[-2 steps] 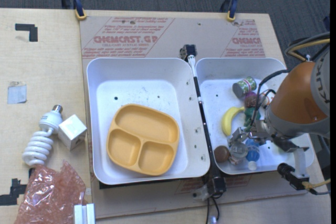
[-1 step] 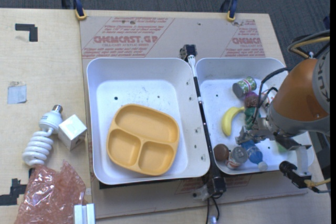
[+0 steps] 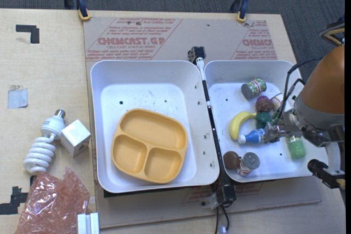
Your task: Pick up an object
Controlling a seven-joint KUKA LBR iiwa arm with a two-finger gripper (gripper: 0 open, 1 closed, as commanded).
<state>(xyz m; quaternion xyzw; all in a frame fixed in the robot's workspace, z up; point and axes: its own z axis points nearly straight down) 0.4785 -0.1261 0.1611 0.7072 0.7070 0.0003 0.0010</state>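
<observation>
The right bin [image 3: 219, 76] holds several small things. A green-labelled can [image 3: 253, 87] lies at the back, and a yellow banana [image 3: 239, 122] curves through the middle. In front of the banana lies a blue and white bottle [image 3: 252, 137]. A dark red fruit [image 3: 263, 103] and a teal piece [image 3: 265, 117] sit to the banana's right. A light green item [image 3: 296, 148] rests by the right wall. At the front are a brown ball [image 3: 231, 160] and a grey disc [image 3: 250, 161]. My gripper [image 3: 276, 130] hangs low at the bottle's right end, below the teal piece.
The left bin [image 3: 104, 118] holds a yellow divided plate [image 3: 149, 145]. The arm's orange band [image 3: 329, 82] covers the right bin's right wall. Outside on the left lie a spiral light bulb [image 3: 44, 142], a white cube [image 3: 75, 136] and a crumpled reddish bag [image 3: 52, 203].
</observation>
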